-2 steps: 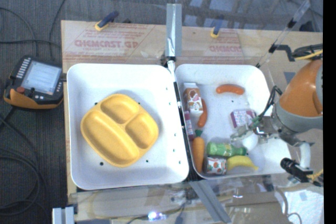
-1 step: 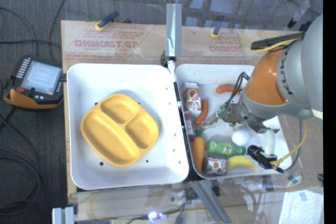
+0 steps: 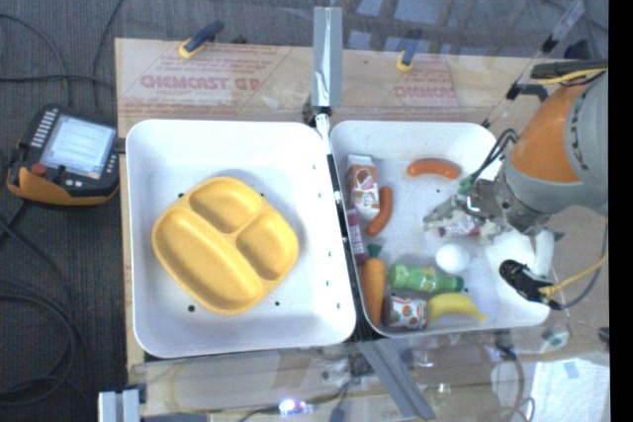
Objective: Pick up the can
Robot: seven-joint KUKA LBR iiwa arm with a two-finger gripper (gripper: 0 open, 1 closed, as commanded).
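Plainly, the gripper (image 3: 458,215) hangs low in the right bin (image 3: 415,135), over a bare patch of floor. Its tip is a blur of grey metal, so I cannot tell whether the jaws are apart or together, and nothing can be seen between them.

The can (image 3: 404,311), short with a red label, is what I take to be the target. It lies well off from the jaws, down and to the left of them in the camera view, against the bin's near wall. It looks tipped on its side with its long axis running roughly left to right, though at this size that is a judgement.

The way from the jaws to the can is crowded. A white ball (image 3: 452,258) sits just below the jaws. A green bottle (image 3: 420,278) lies beyond that, touching or nearly touching the can's upper side. A banana (image 3: 455,308) is just to the can's right and a carrot (image 3: 373,282) just to its left.

A red and white pack (image 3: 363,189) lies to the left of the jaws and could be mistaken for the can.

The pick is not yet begun. I judge that the arm must travel toward the near wall and then close across the can's short width.
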